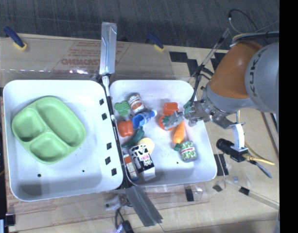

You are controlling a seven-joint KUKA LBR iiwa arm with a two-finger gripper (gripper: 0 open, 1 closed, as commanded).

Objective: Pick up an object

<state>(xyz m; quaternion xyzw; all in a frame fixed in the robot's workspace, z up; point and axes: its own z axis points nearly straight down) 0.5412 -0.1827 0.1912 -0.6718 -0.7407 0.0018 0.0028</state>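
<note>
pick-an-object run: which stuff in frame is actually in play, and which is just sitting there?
In play:
gripper, low in the right bin
orange carrot and orange-red toy beside it
other pick candidates: small can, cow-print carton, green-striped piece

Just sitting there:
green divided plate in the left bin
blue clamps

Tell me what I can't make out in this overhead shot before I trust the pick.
- Tool: too small and cluttered in the camera view to tell whether it grips anything; it sits by the orange toy and carrot.
- Small can: label too small to read.
- Items under the cow-print carton: partly covered by it.
- Arm: cut off at the right edge.
</note>
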